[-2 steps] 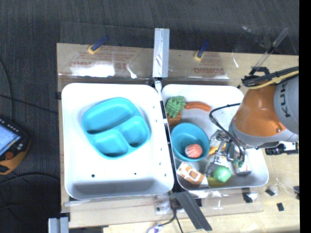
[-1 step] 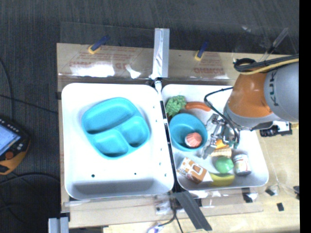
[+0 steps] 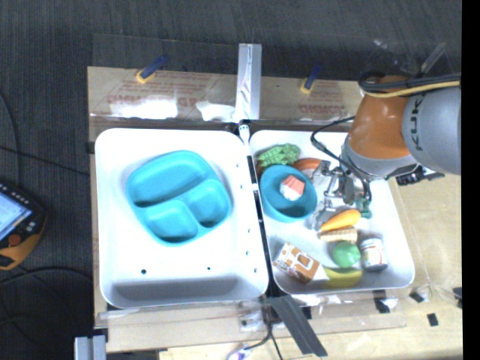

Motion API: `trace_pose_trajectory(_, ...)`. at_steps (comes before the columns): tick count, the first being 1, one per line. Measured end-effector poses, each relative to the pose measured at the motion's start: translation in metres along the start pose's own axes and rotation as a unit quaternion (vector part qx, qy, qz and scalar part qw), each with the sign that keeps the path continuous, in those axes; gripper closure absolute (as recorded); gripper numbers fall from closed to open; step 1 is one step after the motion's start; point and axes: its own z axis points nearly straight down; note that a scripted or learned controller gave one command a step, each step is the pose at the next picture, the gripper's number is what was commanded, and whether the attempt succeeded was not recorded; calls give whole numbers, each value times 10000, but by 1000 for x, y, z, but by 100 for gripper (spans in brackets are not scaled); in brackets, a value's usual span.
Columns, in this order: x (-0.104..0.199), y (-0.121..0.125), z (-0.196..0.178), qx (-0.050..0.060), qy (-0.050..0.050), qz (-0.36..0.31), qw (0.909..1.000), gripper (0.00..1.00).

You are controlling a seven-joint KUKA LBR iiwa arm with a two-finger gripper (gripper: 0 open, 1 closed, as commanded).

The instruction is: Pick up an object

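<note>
My gripper hangs over the middle of the right bin, just above an orange carrot and to the right of a blue bowl. A small white and red piece lies in that bowl. Nothing visibly hangs from the gripper. Below the carrot lie a bread slice, a green ball, a small can, a yellow banana and a printed carton. A leafy green item and a brown-orange item sit at the bin's far end.
The left bin holds a blue divided plate. A raised wall separates the two bins. The orange-banded arm covers the right bin's far right corner. Clips and tape hold a sheet behind the bins.
</note>
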Motion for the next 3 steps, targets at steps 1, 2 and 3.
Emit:
trace_pose_trajectory(1, 35, -74, 1, -109, -48, -887, 9960, 0)
trace_pose_trajectory(2, 33, -71, -10, -116, -61, -900, 9959, 100)
trace_pose_trajectory(3, 45, -13, -109, -141, 8, -500, 9986, 100)
